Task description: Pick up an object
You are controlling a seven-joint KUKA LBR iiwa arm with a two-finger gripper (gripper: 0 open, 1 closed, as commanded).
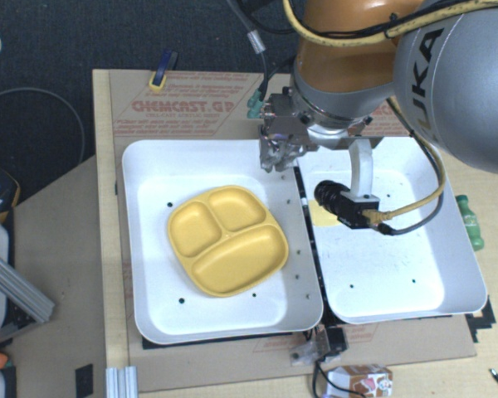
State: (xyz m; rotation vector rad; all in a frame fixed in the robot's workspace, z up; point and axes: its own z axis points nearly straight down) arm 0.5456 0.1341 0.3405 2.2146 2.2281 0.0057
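A yellow divided tray (227, 240) with three compartments lies in the middle of the left white bin (145, 222). My gripper (275, 157) hangs over the back right corner of that bin, close to the wall between the two bins. It stands behind and to the right of the yellow tray, apart from it. A small flat yellow piece (321, 215) lies at the left side of the right bin (415, 264), partly covered by a black camera unit (342, 206) mounted on the arm.
The grey arm with its orange band (357, 23) fills the upper right and overhangs the back of the right bin. A yellow and blue clip (161, 70) lies on the cardboard behind the bins. A green object (471, 220) sits at the right bin's outer edge.
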